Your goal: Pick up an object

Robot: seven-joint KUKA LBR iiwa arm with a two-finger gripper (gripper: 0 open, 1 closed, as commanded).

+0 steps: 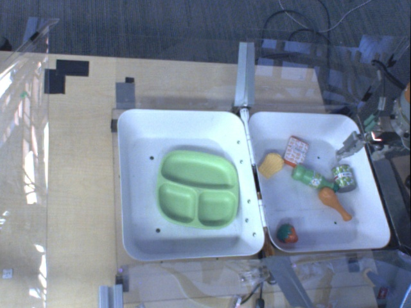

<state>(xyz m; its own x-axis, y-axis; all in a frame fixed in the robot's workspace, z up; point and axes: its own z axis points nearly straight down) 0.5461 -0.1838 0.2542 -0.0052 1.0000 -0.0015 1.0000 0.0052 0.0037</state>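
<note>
The gripper (350, 147) hangs over the right edge of the right bin (321, 124), near its far right corner; whether it is spread or closed cannot be told, and nothing is seen in its hold. Just below it a small can (344, 178) lies by the right edge. Beside the can are an orange carrot (335, 203) and a green bottle (311, 177), touching. Farther in lie a red-and-white packet (296, 151) and a yellow toy (271, 165) near the left edge. A red-and-green ball (287, 233) sits at the near left corner. The left bin (135, 172) holds a green divided tray (198, 188) at its middle.
</note>
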